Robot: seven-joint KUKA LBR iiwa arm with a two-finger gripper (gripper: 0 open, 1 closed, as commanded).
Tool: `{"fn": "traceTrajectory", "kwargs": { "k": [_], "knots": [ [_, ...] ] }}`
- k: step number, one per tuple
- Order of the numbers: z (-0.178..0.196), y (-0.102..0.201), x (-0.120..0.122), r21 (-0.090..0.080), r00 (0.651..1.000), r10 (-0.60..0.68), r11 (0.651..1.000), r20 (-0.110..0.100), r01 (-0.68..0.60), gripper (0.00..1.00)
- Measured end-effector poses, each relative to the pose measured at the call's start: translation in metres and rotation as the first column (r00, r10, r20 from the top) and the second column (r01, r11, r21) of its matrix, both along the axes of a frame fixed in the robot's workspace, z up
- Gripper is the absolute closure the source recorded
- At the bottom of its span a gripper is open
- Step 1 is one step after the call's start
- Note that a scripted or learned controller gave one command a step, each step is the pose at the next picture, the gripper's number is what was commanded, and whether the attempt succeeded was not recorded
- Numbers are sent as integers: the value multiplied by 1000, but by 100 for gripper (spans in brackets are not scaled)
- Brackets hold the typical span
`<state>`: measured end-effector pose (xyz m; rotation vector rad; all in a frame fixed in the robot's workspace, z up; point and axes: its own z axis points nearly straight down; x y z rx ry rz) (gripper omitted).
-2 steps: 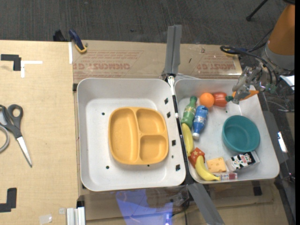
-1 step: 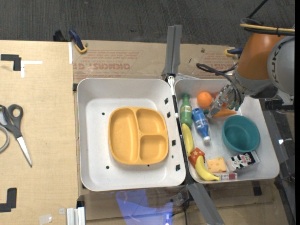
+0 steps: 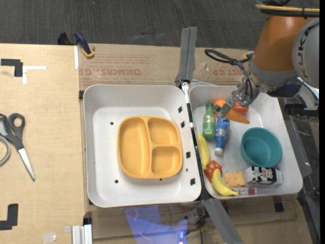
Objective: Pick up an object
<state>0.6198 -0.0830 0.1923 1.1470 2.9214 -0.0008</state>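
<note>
Hovering my gripper [image 3: 228,106] just above the blue bottle [image 3: 221,132], whose long axis runs cap-down away from me; finger spread I cannot tell.

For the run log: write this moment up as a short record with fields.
left bin: holds a yellow divided plate
right bin: green bottle, blue bottle, teal bowl, two bananas, cheese wedge, black-and-white carton
gripper: low over the right bin's far end, at an orange object
bench, left: scissors
</note>
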Motion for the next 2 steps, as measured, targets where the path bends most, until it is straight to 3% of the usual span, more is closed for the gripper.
{"fn": "traceTrajectory", "kwargs": {
  "k": [1,2],
  "knots": [
    [58,34,5,0,991,-132,991,0,132,100],
    [74,84,0,-1,969,-247,969,-2,247,100]
  ]
}}
